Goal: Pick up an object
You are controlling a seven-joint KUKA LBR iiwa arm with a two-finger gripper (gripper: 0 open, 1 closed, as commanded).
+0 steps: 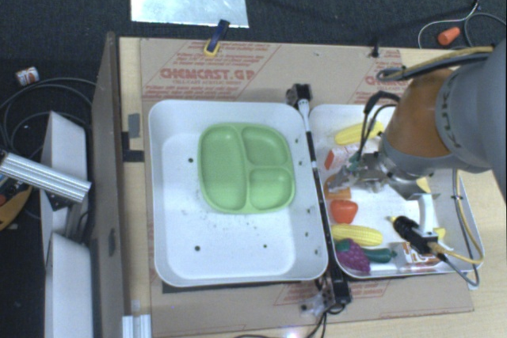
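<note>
Over on the left, the left bin [170,249] holds a green divided plate [244,169], lying flat. In the right bin [463,206] the arm [444,123] bends down from the right, its gripper [354,172] low among toy foods: a red tomato [343,210], a corn cob [358,234] and purple grapes [354,256]. I cannot tell how far it is open, or whether it has anything.

Divided plate [244,169] in left bin [178,194]; corn [358,234] and grapes [353,256] in right bin [321,123].
</note>
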